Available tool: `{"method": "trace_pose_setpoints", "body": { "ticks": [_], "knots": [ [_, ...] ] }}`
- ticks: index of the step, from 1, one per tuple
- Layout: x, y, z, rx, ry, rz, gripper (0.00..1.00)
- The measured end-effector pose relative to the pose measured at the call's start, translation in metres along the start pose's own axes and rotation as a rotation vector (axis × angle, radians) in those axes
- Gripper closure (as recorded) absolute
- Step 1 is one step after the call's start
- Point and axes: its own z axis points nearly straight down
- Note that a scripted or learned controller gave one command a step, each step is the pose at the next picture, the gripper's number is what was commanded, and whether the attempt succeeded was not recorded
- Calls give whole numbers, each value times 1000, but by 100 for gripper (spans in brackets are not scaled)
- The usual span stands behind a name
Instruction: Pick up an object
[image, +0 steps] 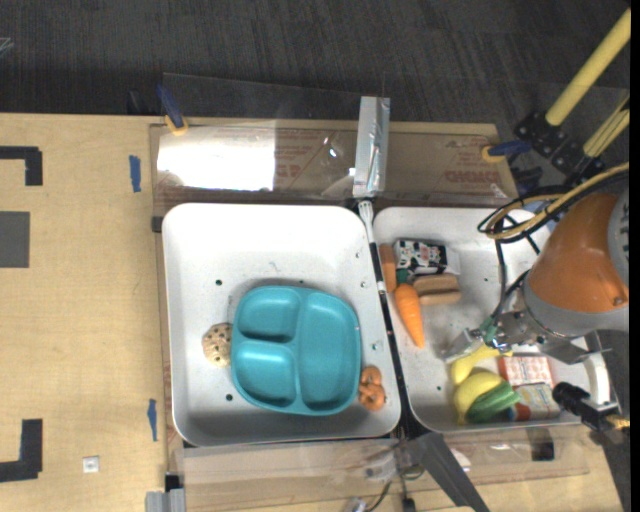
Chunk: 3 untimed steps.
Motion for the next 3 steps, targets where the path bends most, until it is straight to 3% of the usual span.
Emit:
{"method": "trace_pose_setpoints", "body": {
  "ticks": [1, 2, 3],
  "knots": [
    [-1, 2, -12, -7, -4, 1, 100],
    [-1, 2, -11, -5, -3, 1, 0],
    [10, -16, 0, -2, -1, -33, 0]
  ]
}}
